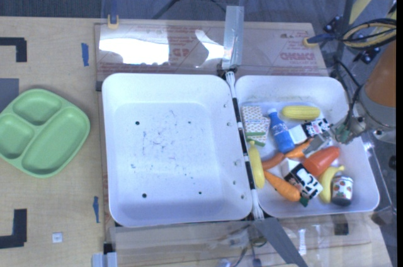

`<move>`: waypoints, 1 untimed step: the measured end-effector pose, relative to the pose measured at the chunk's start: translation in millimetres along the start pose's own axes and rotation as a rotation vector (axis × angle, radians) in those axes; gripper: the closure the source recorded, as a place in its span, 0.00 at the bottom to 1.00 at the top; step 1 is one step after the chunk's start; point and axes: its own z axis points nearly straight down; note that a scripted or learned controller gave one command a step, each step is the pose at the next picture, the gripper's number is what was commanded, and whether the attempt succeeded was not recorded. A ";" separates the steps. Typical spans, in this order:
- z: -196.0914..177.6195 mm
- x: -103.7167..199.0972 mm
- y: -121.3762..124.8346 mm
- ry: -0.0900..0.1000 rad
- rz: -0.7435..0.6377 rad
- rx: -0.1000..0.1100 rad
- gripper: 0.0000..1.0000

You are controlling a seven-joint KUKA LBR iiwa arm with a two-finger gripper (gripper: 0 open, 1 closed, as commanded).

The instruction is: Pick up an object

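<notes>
The right bin [362, 162] holds a heap of toy food. In it lie a yellow piece [301, 113], a blue bottle [280, 131], a checkered packet [254, 121], a banana [255, 165], two orange carrots [278, 187], a red-orange pepper [322, 159], a black-and-white block [306, 181] and a small can [342, 191]. The arm, with its orange band [385, 83], comes in at the right edge. My gripper [340, 132] hangs low over the bin's right side, just above and to the right of the pepper. Nothing shows as held.
The left bin [167, 86] sits beside the right one, with a metal divider [233, 39] behind their shared edge. A green divided plate [41, 131] lies on the bench at far left. Clear panels stand behind the bins; cables [365, 33] hang at upper right.
</notes>
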 end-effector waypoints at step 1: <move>39.3 -31.5 47.8 -0.004 -0.345 -0.004 0.00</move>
